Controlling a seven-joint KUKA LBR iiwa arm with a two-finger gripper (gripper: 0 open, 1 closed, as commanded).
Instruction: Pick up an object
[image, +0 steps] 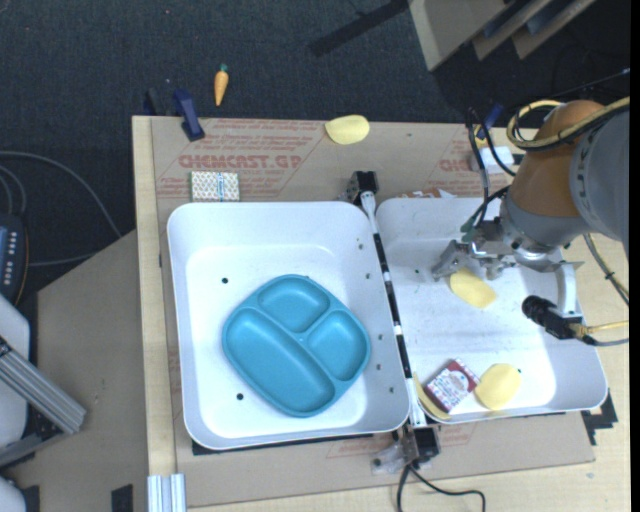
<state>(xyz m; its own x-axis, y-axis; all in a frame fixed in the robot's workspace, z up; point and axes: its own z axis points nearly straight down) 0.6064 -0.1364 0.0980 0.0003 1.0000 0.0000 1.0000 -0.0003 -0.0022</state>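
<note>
- Yellow lump (473, 291) lies in the right bin (420, 225), near the middle, on the white floor.
- Just above it, the gripper (470, 265) is right at the lump's top edge. I cannot tell if it is touching the lump.
- I cannot tell whether the pincer is wide, narrow, or holding anything, because the arm's grey body hides that part.
- Coming in from the right is the arm (560, 180), with its orange band (545, 150) above the wrist.
- Another yellow lump (498, 385) sits near the front edge of the right bin.
- Just beside that second lump is a small red packet (451, 385), and they look like they touch.
- Over in the left bin (200, 235), a blue tray (295, 345) with three sections lies flat in the middle.
- On the bench (260, 150) behind the bins rests a third yellow piece (347, 129).
- Nearby, a little patterned packet (215, 185) lies just behind the left bin.
- A blue clip (187, 115) sits at the bench's back left corner.
- Past the bench, on the dark floor, lies a tiny toy carrot (221, 85).
</note>
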